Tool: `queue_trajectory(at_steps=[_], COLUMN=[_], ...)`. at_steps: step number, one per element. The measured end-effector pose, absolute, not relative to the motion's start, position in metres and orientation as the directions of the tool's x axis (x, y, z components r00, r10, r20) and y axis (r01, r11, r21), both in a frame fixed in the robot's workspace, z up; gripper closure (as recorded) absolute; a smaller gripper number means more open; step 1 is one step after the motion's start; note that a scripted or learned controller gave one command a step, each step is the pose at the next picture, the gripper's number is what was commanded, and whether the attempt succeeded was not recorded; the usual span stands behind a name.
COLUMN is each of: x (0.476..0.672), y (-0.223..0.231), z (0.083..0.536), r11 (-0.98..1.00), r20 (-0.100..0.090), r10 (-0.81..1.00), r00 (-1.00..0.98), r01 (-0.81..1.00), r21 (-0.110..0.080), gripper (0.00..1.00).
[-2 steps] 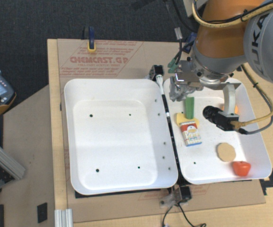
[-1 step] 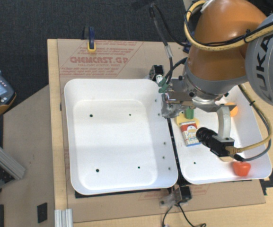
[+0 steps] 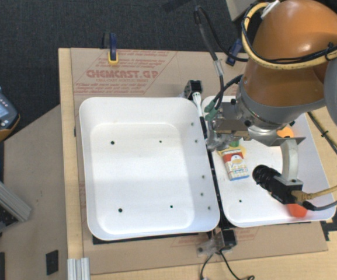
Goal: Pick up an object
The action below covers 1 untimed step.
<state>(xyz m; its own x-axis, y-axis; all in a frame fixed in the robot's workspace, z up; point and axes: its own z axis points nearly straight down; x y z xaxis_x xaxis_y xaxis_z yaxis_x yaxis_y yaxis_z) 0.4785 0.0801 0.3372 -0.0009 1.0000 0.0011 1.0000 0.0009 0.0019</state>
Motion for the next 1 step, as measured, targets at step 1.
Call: queue_trajectory(at_steps=[1], x=[0.4813], y=[0.0970], z=[0.3072], r11=[0.001], r20=[0.000], r10=[1.000], r00=[-0.001], r01=[1.000], r21=[-0.006], gripper=[1.00])
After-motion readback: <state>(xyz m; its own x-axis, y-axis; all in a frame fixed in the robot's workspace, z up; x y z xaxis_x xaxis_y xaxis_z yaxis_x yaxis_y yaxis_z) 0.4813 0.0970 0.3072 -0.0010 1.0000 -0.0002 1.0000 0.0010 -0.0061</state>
